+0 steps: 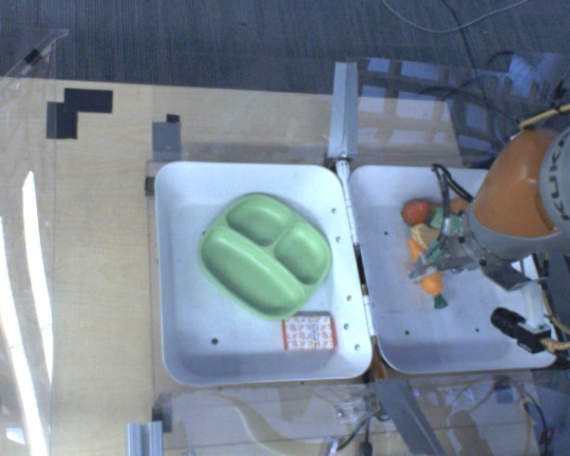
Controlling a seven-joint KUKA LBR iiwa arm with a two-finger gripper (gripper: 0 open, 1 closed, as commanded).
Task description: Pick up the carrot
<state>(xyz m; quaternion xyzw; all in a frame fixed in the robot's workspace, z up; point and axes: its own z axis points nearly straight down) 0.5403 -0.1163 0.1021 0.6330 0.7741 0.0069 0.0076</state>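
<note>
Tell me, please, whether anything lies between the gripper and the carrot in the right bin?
Nothing visible does. The gripper is already down among the small food items in the right bin, with the carrot right beside its tip. A red tomato-like piece lies further back, off that path.

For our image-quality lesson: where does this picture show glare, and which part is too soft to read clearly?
Camera view: bright white glare streaks lie on the bench at the left; lighting over the left bin and the green plate is even, with soft shadows; the small items by the gripper in the right bin blur together.
</note>
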